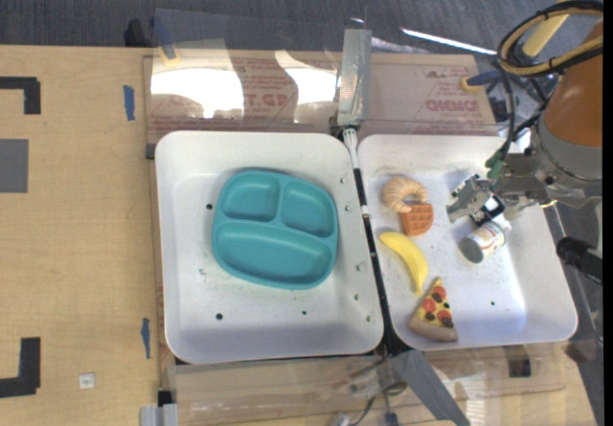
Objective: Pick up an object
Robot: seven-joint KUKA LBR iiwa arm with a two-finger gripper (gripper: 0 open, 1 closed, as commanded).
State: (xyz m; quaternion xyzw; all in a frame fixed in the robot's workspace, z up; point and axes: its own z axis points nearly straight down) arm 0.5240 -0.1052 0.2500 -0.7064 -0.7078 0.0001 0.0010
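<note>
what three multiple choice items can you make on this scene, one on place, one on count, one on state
1. Where is the teal tray?
A. left bin
B. right bin
C. on the cardboard

2. How many toy foods lie in the right bin?
A. two
B. four
C. six

3. How does the small can lie?
A. upright
B. on its side
C. on the tray

Answers:
1 A, it sits in the left bin.
2 B, croissant, waffle, banana, pizza slice.
3 B, it lies tipped below the hand.
</note>
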